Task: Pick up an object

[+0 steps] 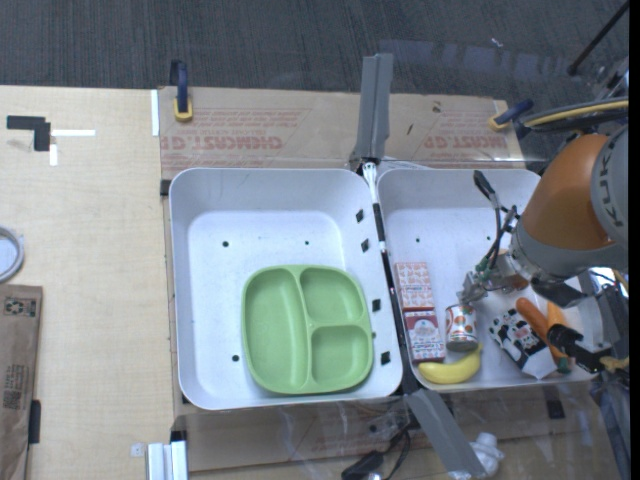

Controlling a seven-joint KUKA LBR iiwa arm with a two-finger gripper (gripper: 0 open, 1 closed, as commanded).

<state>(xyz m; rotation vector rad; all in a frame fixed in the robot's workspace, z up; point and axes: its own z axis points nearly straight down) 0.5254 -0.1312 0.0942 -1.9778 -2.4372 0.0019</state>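
1. The counter (pixel 90 368) carries two shallow white bins side by side. The left bin (pixel 200 268) holds a green divided plate (pixel 308 328), lying flat toward its near side.
2. The right bin (pixel 440 198) holds the loose items, gathered at its near end: a red and white carton (pixel 417 308) lying lengthwise beside the wall shared with the left bin, a small can (pixel 460 328) upright just right of the carton, a banana (pixel 449 370) against the near wall below both, and a black and white packet (pixel 518 338) with an orange item (pixel 545 320) farther right.
3. The far half of the right bin is bare, so the arm (pixel 570 203) enters from the right over that free area, presumably to keep its descent free of the walls.
4. The tool (pixel 482 286) hangs low inside the right bin. Whether it is spread or closed cannot be told; the tip is small and dark against the clutter, and no item is visibly between its fingers.
5. The can is the nearest candidate and stands just below and slightly left of the tool tip, very close. Contact cannot be confirmed.
6. The carton lies to the left of the tool, the packet to its lower right, and the banana beyond the can.
7. Judgement: the pick is at the approach stage, with no object lifted yet.
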